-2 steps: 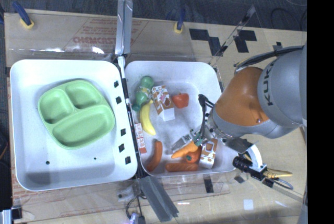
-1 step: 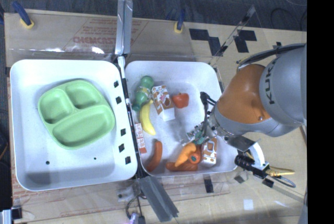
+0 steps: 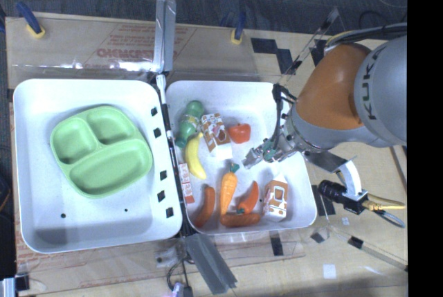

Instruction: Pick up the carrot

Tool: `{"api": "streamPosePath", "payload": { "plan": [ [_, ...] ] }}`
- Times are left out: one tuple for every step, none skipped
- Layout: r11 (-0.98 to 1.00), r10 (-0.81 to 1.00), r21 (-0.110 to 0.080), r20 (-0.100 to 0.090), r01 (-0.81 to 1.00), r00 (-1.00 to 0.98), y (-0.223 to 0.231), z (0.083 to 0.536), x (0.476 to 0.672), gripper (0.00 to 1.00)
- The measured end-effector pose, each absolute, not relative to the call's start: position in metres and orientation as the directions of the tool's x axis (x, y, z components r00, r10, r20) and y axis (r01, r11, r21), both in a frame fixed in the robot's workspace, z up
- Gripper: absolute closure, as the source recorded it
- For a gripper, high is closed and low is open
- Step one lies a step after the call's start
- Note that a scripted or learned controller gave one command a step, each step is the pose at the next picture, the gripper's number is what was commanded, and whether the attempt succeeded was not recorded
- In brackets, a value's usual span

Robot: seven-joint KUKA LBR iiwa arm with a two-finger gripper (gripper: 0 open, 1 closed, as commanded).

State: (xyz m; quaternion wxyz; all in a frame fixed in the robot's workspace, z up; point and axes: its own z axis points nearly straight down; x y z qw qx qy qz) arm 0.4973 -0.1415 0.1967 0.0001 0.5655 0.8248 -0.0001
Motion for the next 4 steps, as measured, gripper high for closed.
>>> {"api": "streamPosePath", "payload": {
  "plan": [
    [0.36,0.933,0.0,0.0,0.933,-0.36,-0.142,0.197,0.497,0.0],
    [0.472,0.882,0.0,-0.001,0.882,-0.472,-0.166,0.262,0.507,0.0],
    [0.352,0.936,-0.003,0.003,0.936,-0.352,-0.14,0.127,0.476,0.0],
    [0.334,0.943,-0.004,0.003,0.943,-0.334,-0.135,0.091,0.476,0.0]
  ]
}}
